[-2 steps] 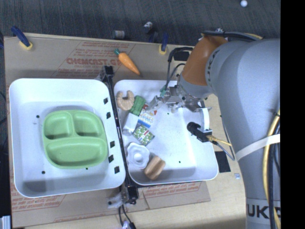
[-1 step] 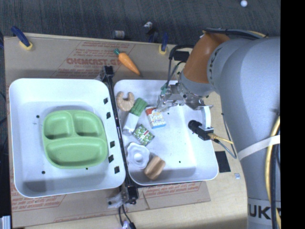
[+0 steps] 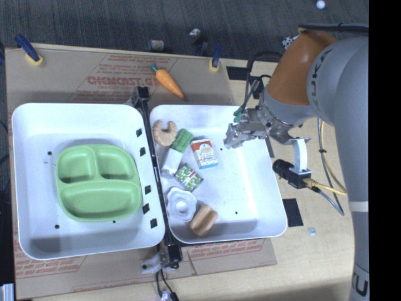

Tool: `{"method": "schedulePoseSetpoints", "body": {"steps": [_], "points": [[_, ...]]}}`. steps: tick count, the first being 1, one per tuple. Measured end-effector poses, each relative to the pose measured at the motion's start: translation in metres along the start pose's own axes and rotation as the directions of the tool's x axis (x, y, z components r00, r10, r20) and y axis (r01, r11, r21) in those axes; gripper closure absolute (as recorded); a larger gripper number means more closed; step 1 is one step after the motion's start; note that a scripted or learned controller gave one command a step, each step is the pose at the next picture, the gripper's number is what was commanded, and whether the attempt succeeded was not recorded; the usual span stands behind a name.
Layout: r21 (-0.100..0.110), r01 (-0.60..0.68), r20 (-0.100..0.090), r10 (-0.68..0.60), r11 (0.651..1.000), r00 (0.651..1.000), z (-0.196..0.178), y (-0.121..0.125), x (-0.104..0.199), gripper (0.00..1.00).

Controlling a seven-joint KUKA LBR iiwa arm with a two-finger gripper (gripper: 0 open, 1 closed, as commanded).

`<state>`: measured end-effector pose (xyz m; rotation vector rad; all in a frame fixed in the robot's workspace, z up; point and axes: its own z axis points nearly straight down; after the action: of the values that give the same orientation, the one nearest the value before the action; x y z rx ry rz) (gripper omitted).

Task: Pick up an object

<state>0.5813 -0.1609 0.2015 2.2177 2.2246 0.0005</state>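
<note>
The right bin (image 3: 257, 187) holds several small items along its left side: a tan pastry (image 3: 165, 132), a green stick (image 3: 182, 140), a red and white carton (image 3: 204, 153), a green patterned packet (image 3: 188, 177), a white cup (image 3: 182, 204) and a brown bread roll (image 3: 203, 220). A white tube (image 3: 171, 161) lies beside the bin's left wall. My gripper (image 3: 235, 137) hangs over the upper middle of the right bin, just right of the carton. Nothing shows between its fingers.
The left bin (image 3: 37, 231) carries a green divided plate (image 3: 98, 182). A toy carrot (image 3: 169, 83) lies on the cardboard behind the bins. The arm's grey and orange body (image 3: 313, 68) covers the right bin's upper right corner. A cable and black connector (image 3: 291, 171) hang by the right rim.
</note>
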Motion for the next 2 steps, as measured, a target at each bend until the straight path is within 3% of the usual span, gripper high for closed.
{"method": "schedulePoseSetpoints", "body": {"steps": [1, 2], "points": [[0.001, 0.003, -0.001, -0.003, 1.000, 1.000, -0.0027, 0.0423, -0.0076, 1.00], [0.002, 0.004, -0.001, -0.004, 1.000, 1.000, -0.0026, 0.0422, -0.0076, 0.00]]}}
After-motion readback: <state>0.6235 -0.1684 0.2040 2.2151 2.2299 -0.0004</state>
